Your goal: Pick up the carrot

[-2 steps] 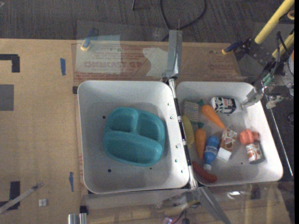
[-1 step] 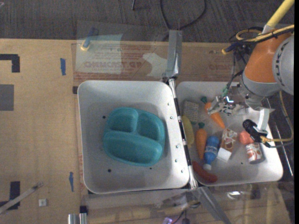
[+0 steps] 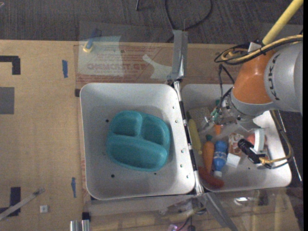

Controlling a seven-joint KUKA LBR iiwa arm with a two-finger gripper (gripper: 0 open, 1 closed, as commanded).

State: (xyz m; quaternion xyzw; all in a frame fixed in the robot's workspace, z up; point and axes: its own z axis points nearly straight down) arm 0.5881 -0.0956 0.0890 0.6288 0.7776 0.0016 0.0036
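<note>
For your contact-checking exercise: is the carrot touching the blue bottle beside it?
Touching. The camera view shows the carrot lying side by side against the blue bottle in the right bin, with no white floor visible between them.

An orange carrot (image 3: 208,156) lies lengthwise in the right bin (image 3: 279,177). It rests near the left wall

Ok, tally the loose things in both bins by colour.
Teal: 1, the divided plate in the left bin
Orange: 1, the carrot
Yellow: 1, a long piece
Blue: 1, a bottle
Red: 1, a piece
Total: 5 that I can tell apart; the clutter under the arm is unclear.
</note>
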